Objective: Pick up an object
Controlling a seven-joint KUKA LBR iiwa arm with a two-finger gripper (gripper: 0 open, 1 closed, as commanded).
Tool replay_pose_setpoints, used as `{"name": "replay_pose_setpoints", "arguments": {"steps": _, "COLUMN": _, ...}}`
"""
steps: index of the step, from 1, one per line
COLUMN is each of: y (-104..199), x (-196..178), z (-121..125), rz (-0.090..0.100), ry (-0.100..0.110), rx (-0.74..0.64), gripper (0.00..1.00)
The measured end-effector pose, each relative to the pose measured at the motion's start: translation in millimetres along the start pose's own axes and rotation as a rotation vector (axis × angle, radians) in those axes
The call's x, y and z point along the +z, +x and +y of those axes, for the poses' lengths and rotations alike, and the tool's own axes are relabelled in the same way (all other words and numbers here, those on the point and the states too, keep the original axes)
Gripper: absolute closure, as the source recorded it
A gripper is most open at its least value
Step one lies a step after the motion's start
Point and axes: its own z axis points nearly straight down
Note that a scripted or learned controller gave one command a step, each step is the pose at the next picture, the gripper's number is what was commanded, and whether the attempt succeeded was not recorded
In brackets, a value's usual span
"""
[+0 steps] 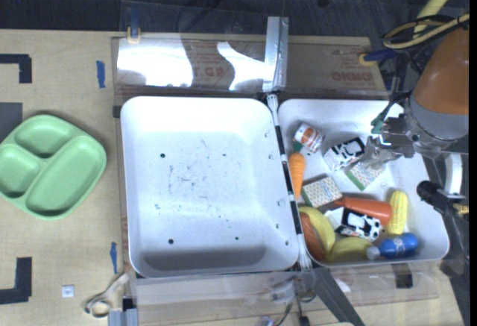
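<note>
Behind the bins, faint unreadable lettering [350, 75]

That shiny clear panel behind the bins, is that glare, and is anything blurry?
Camera view: yes, bright white glare washes over the clear plastic panel; the grey arm with the orange band looks soft; the left white bin is evenly lit.
</note>
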Motion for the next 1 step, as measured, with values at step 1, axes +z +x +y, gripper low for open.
{"name": "replay_pose_setpoints", "arguments": {"steps": 1, "y": 4.0, "x": 92.6, "z": 11.8, "rz": 0.001, "ry": -0.005, "rx": 0.042, "gripper": 1.00}}
